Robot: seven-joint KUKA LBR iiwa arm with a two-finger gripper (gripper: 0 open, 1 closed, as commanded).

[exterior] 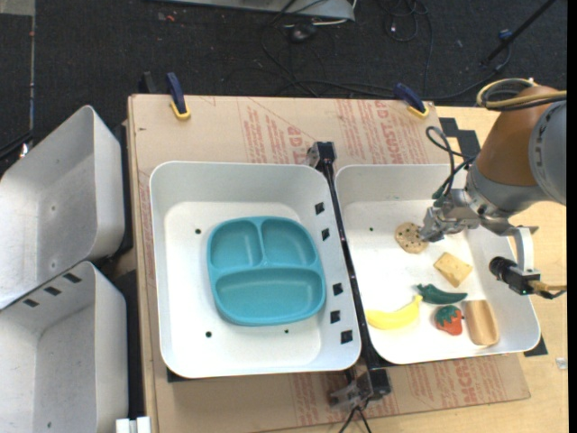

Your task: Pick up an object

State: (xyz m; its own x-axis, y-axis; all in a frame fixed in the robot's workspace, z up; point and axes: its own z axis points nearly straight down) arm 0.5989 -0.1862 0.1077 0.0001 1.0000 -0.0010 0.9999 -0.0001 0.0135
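camera view, looking down: the grey two-finger hand (pixel 431 228) sits low in the right-hand shallow white bin (pixel 388 188), its tip just beside, perhaps touching, the round tan cookie with dark chips (pixel 410 237). whether the hand is released or clenched i cannot tell; the metal parts bunch together and blur there, and nothing is plainly seen between them.

outward from there, a pale yellow cracker-like square (pixel 452 268) lies near, then a dark green pepper-shaped toy (pixel 441 293), a yellow banana (pixel 395 316), a red strawberry-like piece (pixel 448 319) and a tan bread-roll shape (pixel 480 321) toward the bin's lower right corner. the left-hand white bin (pixel 171 242) holds a teal divided plastic plate (pixel 265 271). both rest on a brown cardboard-covered surface (pixel 243 129).

the cookie looks the likeliest target. it is flat and thin, so the hand may well close over its top and slide off, or nudge it away along the smooth bin floor. coming in at its right edge rather than centred adds to that risk.
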